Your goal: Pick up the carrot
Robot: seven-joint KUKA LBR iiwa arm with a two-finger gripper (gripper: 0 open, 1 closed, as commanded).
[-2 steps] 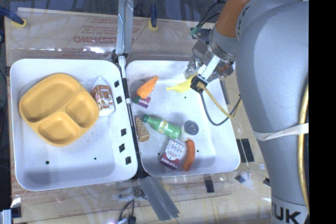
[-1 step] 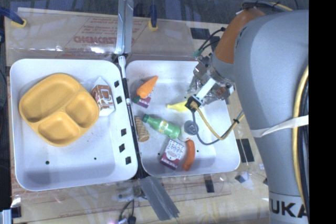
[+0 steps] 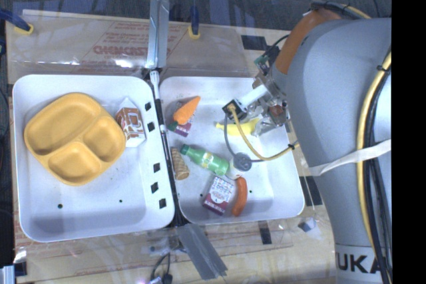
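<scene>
Claw [image 3: 256, 118] low over a banana [image 3: 241, 125] in the right bin [image 3: 283, 204] (finger spread unclear), carrot [image 3: 186, 109] apart at upper left

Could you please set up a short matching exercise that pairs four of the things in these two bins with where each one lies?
Things:
1. carrot
2. yellow tray
3. green bottle
4. sausage

Places:
A. left bin, filling its left half
B. right bin, upper left corner
C. right bin, near the front wall, beside a small red packet
D. right bin, middle, lying on its side

Pairs: 1-B, 2-A, 3-D, 4-C
</scene>
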